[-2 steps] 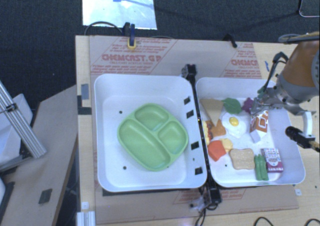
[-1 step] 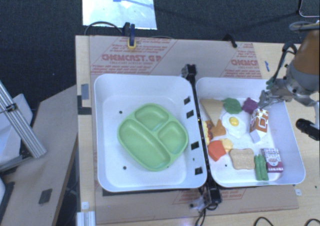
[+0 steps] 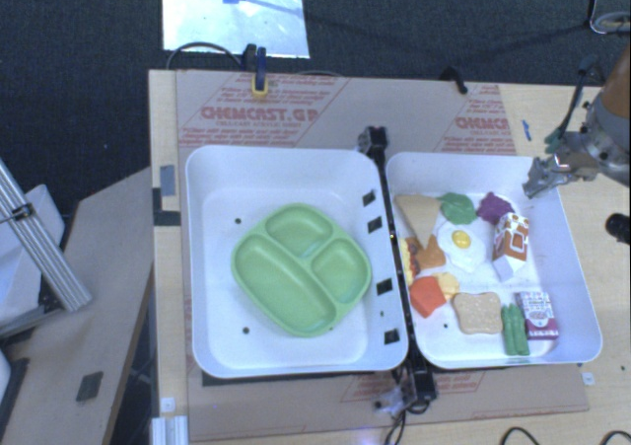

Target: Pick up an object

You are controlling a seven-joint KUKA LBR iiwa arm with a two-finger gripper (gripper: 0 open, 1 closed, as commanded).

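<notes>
Nearest you, at the front of the right bin [image 3: 582,334], sit a slice of toast [image 3: 478,313], a green pickle-like piece [image 3: 514,330] standing lengthwise front to back, and a small pink-and-white carton [image 3: 538,315] beside it. Just behind them you have a red-orange block [image 3: 427,295] and a small yellow bit, then the fried egg [image 3: 462,242] in the middle of the pile.

To the egg's right stands the little house-shaped box [image 3: 511,239], brown and white, tilted a touch. Behind it come the purple piece [image 3: 493,206] and the green leafy piece [image 3: 456,207], with a pale cheese wedge [image 3: 418,212] to their left. The left bin [image 3: 222,177] holds the green divided plate [image 3: 302,269], well apart from all of this.

Farthest back, the gripper [image 3: 544,177] hangs at the right bin's back right corner, about over the rim. Nothing sits between its fingers; whether they stand apart or together you cannot tell at this size.

The relation that matters: every candidate lies forward and left of the gripper. The purple piece and the house-shaped box are closest, just inside the rim from it. The box's long axis runs roughly front to back, so you would likely want the fingers closing across its narrow width. Mind the crowding; neighbours touch on almost every side.
</notes>
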